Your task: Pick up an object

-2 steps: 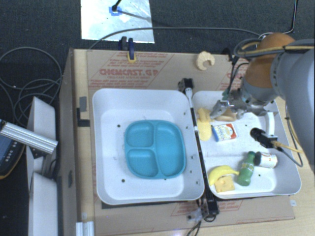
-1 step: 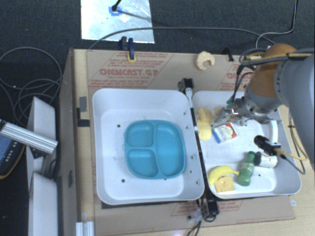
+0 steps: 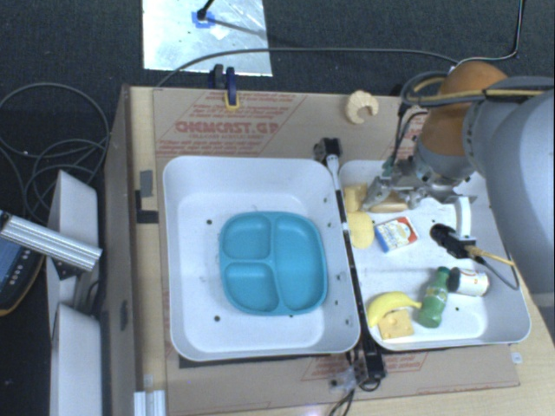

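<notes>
My gripper (image 3: 384, 194) is low in the back left part of the right bin (image 3: 503, 328), over a tan block (image 3: 392, 205) that shows just below it. Beside it lie a pale yellow piece (image 3: 349, 199) and a yellow lemon-like thing (image 3: 359, 230) along the bin's left wall. A small red, white and blue carton (image 3: 396, 233) sits just in front of the gripper. Nearer the front are a green bottle (image 3: 433, 298), a banana (image 3: 388, 303), a yellow wedge (image 3: 399, 324) and a white cylinder (image 3: 473, 282).
The left bin (image 3: 186, 189) holds a blue divided plate (image 3: 272, 262). A beige lump (image 3: 362, 106) lies on the bench behind the right bin. A blue and yellow clamp (image 3: 228, 82) sits at the bench's back edge.
</notes>
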You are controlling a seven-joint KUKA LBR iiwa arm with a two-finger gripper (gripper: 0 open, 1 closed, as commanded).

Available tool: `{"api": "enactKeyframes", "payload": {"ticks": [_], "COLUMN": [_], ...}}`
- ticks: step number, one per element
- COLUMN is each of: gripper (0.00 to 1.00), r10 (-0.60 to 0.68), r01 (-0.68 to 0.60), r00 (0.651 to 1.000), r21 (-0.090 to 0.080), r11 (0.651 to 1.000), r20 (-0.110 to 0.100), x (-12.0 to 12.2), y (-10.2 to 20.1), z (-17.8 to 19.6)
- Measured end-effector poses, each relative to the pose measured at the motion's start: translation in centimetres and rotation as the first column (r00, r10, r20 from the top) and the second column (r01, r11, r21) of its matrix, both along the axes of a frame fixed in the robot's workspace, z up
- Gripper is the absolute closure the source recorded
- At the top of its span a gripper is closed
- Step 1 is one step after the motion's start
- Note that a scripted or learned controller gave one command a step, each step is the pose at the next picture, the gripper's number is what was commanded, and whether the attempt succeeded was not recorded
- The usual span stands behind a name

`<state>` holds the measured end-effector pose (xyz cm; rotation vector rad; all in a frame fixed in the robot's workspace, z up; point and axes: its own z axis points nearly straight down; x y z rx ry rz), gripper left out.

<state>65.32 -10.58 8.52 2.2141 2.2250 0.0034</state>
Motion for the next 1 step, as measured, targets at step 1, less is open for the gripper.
{"api": "enactKeyframes", "payload": {"ticks": [1], "gripper": [1.00], "r10": [0.003], "r01": [-0.003], "r00": [1.000], "r21": [-0.002], "r11": [1.000], "r20": [0.002], "x": [0.07], "y": [-0.06], "z": [1.09]}}
